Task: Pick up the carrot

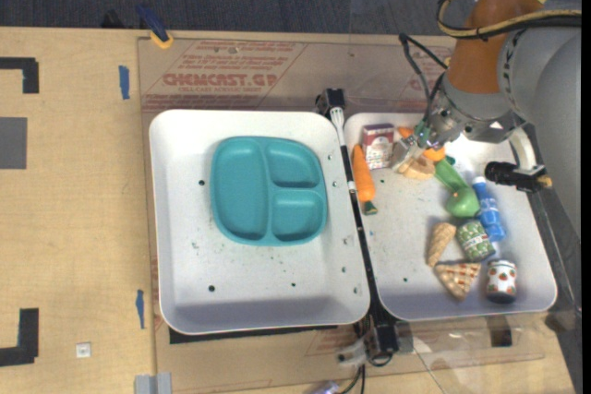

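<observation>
carrot (363, 179) hasn't been picked up, it's lying flat along the left edge of the right bin (540, 286), right against the divider. gripper (427, 137) hangs over that bin's far edge near the snack pile, well apart from it. can't tell how the jaws stand. basically the whole grab is left to do.

- The carrot (363, 176) is bright orange.
- The divided plate (270, 190) is teal.
- Both bins are white, the left bin (185, 291) dotted with dark specks, the right bin (406, 291) likewise.
- The tabletop (65, 198) is pale tan, with black markings and strips of blue tape.
- The arm (489, 23) is grey with an orange band.
- A pepper-like item (454, 181) is green.
- The bottle (488, 211) is blue.
- The small box (377, 146) is red and white.
- The can (476, 238) is green with white patterning.
</observation>
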Tool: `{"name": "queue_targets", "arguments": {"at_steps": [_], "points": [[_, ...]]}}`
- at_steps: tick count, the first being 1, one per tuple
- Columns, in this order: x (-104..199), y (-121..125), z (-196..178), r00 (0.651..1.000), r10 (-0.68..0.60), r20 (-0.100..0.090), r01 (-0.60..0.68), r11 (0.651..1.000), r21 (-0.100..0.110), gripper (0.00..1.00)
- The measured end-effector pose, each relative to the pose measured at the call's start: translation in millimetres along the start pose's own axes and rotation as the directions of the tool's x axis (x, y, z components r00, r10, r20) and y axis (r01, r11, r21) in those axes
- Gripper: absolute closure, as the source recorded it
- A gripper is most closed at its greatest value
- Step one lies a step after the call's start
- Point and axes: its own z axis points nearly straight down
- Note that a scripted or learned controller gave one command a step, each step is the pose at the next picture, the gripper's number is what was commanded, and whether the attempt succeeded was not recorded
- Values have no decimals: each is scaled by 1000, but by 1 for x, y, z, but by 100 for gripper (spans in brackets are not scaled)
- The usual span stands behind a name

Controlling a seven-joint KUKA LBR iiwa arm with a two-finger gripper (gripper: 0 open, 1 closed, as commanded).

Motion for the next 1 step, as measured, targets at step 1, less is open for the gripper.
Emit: {"name": "queue_targets", "arguments": {"at_steps": [1], "points": [[81, 5, -90, 1000, 5, 14, -4, 1000, -29, 100]]}}
